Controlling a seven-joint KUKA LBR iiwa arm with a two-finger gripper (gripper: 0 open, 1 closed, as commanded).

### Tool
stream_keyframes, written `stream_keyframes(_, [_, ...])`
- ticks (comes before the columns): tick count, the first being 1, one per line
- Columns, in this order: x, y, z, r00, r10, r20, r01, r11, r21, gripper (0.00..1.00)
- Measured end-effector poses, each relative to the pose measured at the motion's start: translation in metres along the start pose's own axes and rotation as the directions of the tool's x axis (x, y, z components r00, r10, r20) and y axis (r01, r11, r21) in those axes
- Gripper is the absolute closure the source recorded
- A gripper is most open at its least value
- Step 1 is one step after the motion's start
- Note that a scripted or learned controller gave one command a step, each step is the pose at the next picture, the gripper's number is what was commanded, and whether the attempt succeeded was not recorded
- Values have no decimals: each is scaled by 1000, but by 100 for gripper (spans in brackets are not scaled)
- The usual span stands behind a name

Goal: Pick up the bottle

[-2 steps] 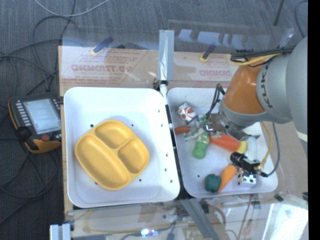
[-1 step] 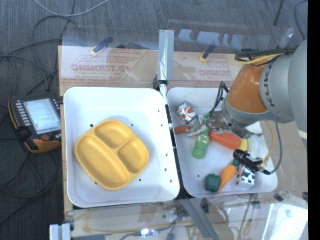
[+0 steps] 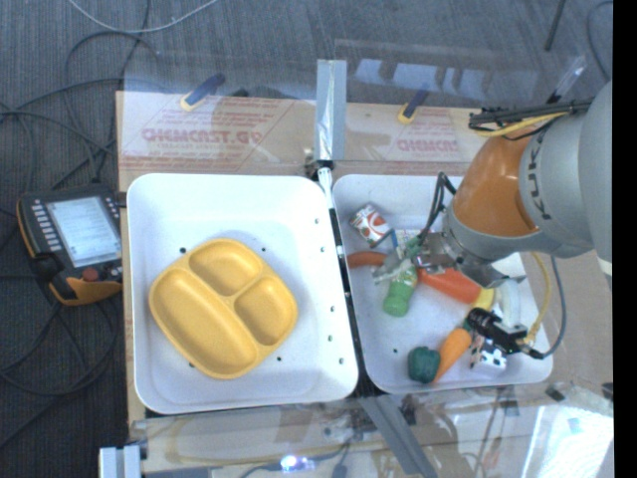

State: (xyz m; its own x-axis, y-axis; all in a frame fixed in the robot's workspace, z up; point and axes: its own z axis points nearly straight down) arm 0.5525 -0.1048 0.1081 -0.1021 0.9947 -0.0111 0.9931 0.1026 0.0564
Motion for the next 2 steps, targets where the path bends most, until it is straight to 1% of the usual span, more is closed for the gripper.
stream_keyframes(1, [-1,0,-9,1000,2,1,-2,1000,3,100])
stream_keyframes(2, [47,53,-119,999,53,-6,-53,997,59,100])
